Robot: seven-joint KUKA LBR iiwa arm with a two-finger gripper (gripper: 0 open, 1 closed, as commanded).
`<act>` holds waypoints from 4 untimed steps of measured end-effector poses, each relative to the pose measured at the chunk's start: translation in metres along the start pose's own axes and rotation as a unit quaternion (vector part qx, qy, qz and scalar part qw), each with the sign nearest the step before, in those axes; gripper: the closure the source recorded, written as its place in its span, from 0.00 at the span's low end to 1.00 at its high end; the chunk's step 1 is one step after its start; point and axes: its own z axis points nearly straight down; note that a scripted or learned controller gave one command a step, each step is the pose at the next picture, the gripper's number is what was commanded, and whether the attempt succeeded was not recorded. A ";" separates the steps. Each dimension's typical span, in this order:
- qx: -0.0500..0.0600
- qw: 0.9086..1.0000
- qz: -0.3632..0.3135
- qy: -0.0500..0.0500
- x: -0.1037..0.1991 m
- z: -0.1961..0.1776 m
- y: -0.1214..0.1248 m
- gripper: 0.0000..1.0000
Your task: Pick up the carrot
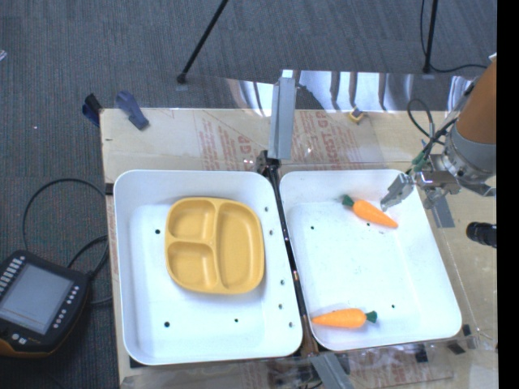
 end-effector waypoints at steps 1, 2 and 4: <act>0.005 0.998 -0.063 0.001 0.019 0.118 0.035 0.00; 0.003 0.998 -0.065 0.001 0.019 0.106 0.037 1.00; 0.001 0.996 -0.094 0.000 0.131 0.017 0.037 0.00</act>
